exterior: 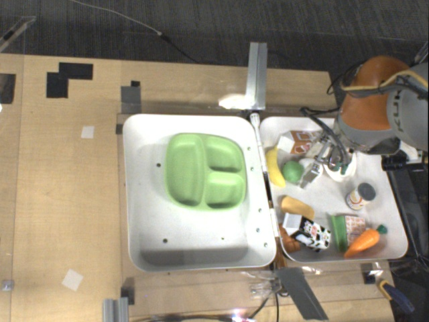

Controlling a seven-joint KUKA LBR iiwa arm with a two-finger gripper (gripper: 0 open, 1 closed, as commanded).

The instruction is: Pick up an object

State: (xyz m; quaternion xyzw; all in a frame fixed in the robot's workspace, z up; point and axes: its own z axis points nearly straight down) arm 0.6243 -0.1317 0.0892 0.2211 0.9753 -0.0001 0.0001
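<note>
Green ball [292, 172] is lying in the right bin [395, 243] beside the banana [272, 167]; the gripper [315, 169] is hanging just right of it, fingers seemingly parted and empty. Centring over the ball before closing should help.

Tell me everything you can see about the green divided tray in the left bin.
The green tray looks like moulded plastic, pale lime, rounded, with one long compartment on its left and two smaller ones on its right. It lies flat, open side up, slightly above the middle of the left bin, apart from the walls. Nothing rests in it or touches it.
</note>
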